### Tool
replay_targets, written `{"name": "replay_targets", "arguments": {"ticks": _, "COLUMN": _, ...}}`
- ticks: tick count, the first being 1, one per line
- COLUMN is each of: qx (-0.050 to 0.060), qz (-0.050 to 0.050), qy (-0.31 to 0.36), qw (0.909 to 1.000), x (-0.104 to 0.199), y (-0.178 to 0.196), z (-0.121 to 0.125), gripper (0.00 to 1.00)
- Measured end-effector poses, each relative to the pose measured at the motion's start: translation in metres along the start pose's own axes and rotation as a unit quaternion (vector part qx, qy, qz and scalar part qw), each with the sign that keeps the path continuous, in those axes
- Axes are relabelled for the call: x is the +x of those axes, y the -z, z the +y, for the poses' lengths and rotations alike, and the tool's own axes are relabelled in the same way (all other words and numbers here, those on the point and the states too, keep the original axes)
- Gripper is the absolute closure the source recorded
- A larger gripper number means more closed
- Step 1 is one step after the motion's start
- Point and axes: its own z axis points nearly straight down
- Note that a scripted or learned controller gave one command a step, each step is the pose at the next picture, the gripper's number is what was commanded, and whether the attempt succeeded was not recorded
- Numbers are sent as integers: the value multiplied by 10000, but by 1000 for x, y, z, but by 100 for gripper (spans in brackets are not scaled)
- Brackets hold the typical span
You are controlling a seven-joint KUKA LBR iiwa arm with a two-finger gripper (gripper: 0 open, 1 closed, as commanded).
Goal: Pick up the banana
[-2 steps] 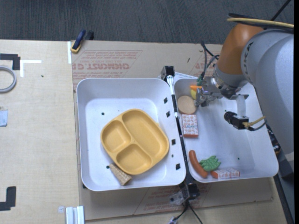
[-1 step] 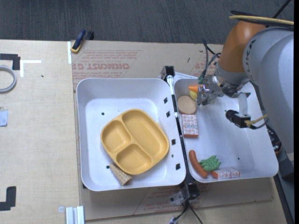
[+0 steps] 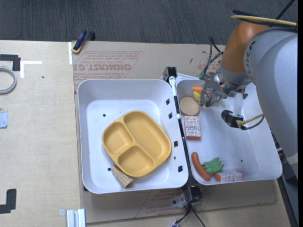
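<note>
Reaching in from the right of the frame, my arm point(image 3: 265, 56) hangs over the right bin point(image 3: 265, 167), and my gripper point(image 3: 208, 97) sits low in that bin's upper left corner. From this angle I cannot tell how far it is open, or whether it has hold of anything.

The banana point(image 3: 196, 95) shows as a small yellow patch just left of the gripper, close against the bin's upper left wall, with an orange bit point(image 3: 196, 89) touching it from above. Most of it is hidden, so I cannot tell how it lies.

Just below it rests a round tan bun point(image 3: 189, 106), and below that a red and white box point(image 3: 192, 127). Along the lower edge of the bin lie a sausage point(image 3: 200, 166), a green toy point(image 3: 213, 164) and a small carton point(image 3: 229, 176).

The left bin point(image 3: 84, 126) holds a yellow divided plate point(image 3: 137, 143) near its middle, and a tan wedge point(image 3: 122, 177) pokes out from the plate's lower left edge.
</note>
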Motion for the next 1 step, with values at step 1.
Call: {"name": "replay_targets", "arguments": {"ticks": 1, "qx": -32, "qz": -4, "qy": 458, "qw": 9989, "x": -95, "y": 78, "z": 21, "gripper": 100}}
